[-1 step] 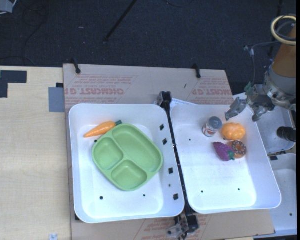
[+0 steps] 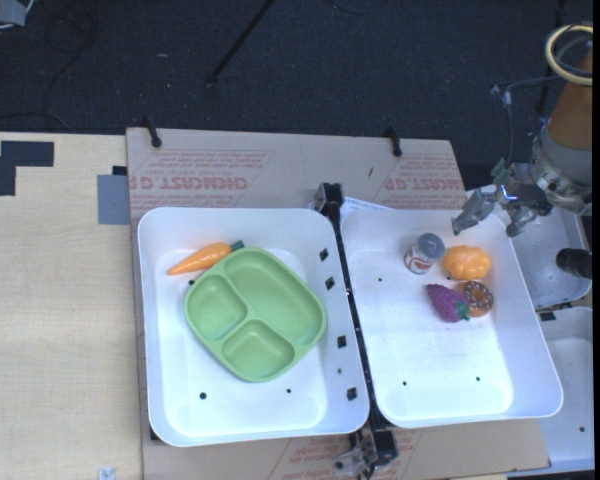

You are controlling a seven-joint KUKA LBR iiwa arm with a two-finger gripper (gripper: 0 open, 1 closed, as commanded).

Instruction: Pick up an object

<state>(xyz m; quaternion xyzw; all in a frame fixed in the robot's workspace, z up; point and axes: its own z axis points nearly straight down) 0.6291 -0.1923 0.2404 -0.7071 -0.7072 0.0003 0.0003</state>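
We see the end effector (image 2: 495,211) spread apart, holding nothing, above the right bin's (image 2: 460,388) upper right corner. Candidates cluster near it: small can (image 2: 423,253), orange fruit (image 2: 466,263), purple piece (image 2: 444,302), donut (image 2: 477,297). We'd take the orange fruit: closest, roundish, least crowded. Come down centred, straddle it, avoid nudging the can. Left bin (image 2: 170,398) holds carrot (image 2: 199,258) and green tray (image 2: 255,313).

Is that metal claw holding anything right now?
No. The gripper holds nothing; its jaws are open above the right bin's top edge, apart from the toys.
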